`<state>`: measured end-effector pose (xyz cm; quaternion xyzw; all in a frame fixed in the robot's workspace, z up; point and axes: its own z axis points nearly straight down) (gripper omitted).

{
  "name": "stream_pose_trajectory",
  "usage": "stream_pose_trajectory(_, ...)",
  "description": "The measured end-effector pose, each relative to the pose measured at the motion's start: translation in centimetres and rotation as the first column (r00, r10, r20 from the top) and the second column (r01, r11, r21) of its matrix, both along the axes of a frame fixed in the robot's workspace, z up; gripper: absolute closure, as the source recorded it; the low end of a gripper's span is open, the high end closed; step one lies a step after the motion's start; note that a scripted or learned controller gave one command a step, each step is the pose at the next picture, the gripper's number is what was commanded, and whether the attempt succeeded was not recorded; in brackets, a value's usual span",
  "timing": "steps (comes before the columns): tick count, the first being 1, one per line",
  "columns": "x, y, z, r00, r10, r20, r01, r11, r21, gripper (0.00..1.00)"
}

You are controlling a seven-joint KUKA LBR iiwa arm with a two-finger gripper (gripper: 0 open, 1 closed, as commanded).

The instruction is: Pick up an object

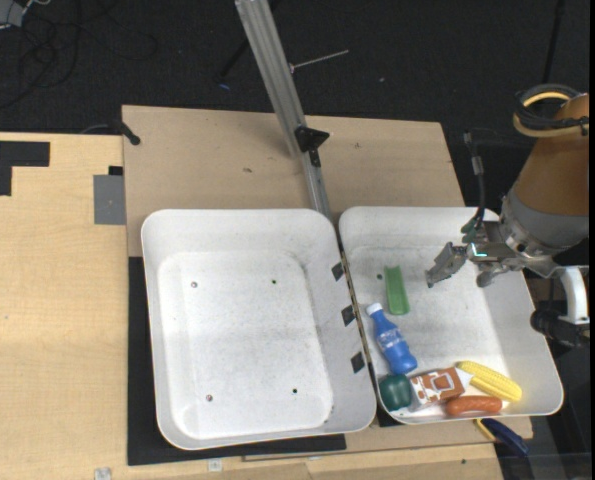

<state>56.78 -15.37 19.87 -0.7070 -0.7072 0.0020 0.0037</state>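
In the right bin (447,226) lie a green block (394,291), a blue bottle (390,339) with a white cap, a dark green piece (395,393), a red-and-white packet (437,384), a yellow corn cob (490,379) and an orange-red sausage (472,405). My gripper (465,265) hangs over the bin's upper right part, right of the green block. Its two fingers (443,266) are spread apart with nothing between them.
The left bin (167,268) lies beside the right one, joined by black clips (348,314). A slanted metal rail (280,93) runs down from the back to the gap between the bins. The arm's orange band (557,158) is at the right edge.
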Motion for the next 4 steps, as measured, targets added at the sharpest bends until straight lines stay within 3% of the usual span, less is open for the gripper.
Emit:
stream_pose_trajectory(1, 0.1, -0.1, 0.3, 1.000, -0.001, 0.005, 0.001, 1.000, -0.001, 0.00)
stream_pose_trajectory(3, 0.9, 0.0, -9.1, 1.000, -0.002, 0.001, 0.002, 1.000, -0.001, 0.00)
stream_pose_trajectory(4, 1.1, 0.0, -10.5, 1.000, -0.004, 0.008, 0.004, 1.000, -0.001, 0.00)
